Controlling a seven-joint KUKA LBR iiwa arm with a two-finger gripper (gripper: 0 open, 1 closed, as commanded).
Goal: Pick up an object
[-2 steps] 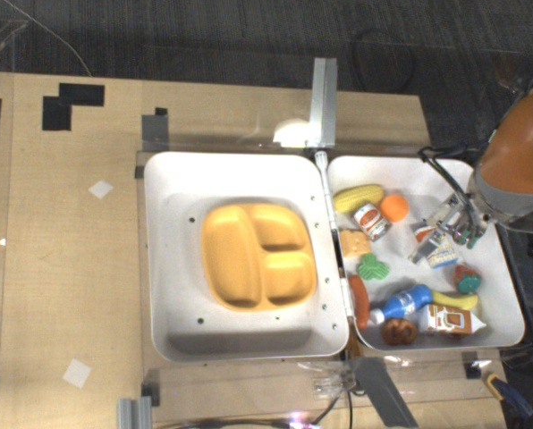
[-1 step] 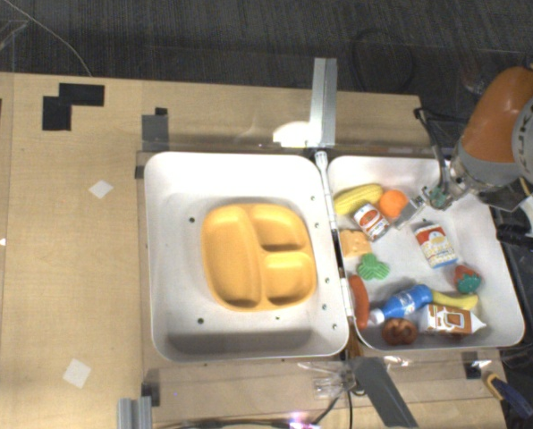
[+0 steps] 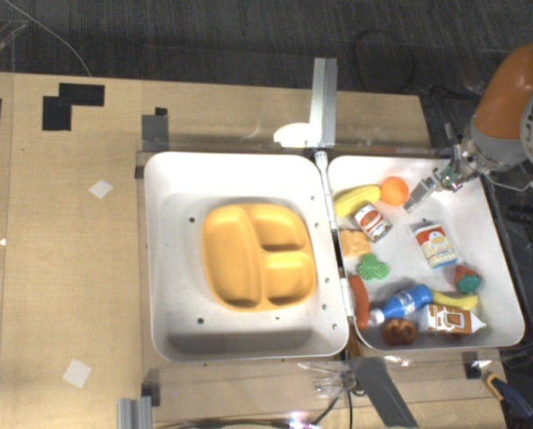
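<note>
One claw point(image 3: 425, 191) hangs above the right bin point(image 3: 499, 239), beside the orange ball point(image 3: 393, 190); its grip state cannot be determined.

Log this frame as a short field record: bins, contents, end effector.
left bin: holds a yellow divided tray
right bin: toy foods, among them banana, orange, green piece, blue bottle, two small cartons
end effector: over the right bin's upper part, beside the orange
held item: none seen between its fingers
</note>
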